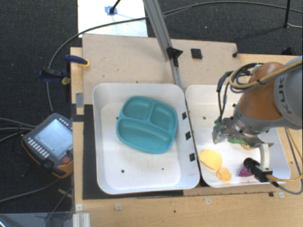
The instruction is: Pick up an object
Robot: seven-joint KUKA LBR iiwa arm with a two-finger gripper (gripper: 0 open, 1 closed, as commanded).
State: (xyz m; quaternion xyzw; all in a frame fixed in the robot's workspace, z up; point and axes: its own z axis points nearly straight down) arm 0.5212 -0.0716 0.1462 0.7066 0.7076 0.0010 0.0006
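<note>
The gripper (226, 135) hangs low in the right bin (201, 103); whether its jaws are apart I cannot tell. The yellow lemon-shaped toy (211, 159) lies just below it: centre over it, descend straight, then close.

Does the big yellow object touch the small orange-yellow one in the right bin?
Cannot tell. In the camera view, the big yellow object and the small orange-yellow one lie so close that their edges seem to meet, but neither a gap nor contact shows plainly.
</note>
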